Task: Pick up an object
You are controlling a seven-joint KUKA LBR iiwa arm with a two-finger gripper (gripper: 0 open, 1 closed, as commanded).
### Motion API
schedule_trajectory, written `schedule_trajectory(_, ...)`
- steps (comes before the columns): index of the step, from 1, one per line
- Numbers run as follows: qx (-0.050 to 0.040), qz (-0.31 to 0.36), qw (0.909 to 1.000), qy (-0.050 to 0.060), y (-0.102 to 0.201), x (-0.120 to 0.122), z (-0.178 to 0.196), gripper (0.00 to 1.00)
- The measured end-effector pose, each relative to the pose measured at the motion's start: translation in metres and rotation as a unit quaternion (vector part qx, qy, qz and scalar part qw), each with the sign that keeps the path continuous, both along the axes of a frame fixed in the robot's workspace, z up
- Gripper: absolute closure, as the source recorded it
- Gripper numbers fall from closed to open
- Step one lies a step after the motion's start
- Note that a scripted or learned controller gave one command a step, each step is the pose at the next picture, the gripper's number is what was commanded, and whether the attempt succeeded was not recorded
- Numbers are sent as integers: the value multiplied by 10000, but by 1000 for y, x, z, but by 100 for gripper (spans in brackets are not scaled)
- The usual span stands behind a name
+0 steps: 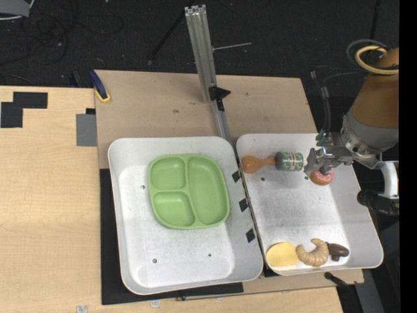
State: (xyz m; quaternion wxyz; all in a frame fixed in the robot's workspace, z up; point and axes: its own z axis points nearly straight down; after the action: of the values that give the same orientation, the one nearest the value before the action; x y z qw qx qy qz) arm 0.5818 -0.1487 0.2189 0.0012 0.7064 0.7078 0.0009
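- Two white bins sit side by side before you; the left bin point(130, 253) carries a green divided plate point(189, 192), lying flat near its middle.
- You see the right bin point(300, 207) holding an orange-headed piece point(255, 163) beside a small green-labelled jar point(290, 161) on its side, both near the far wall.
- Along that bin's near edge you find a yellow round piece point(282, 255), a tan curled pastry point(313, 252) and a dark brown piece point(338, 250), close together.
- You can place the gripper point(320, 165) low over the far right corner, just right of the jar, with a reddish round object point(322, 177) directly under it.
- You cannot tell from this angle how wide the claw stands, or whether it grips the reddish object.
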Motion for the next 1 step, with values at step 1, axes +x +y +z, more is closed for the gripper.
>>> schedule_trajectory(1,3,-9,10000,37,0,0,-16,100)
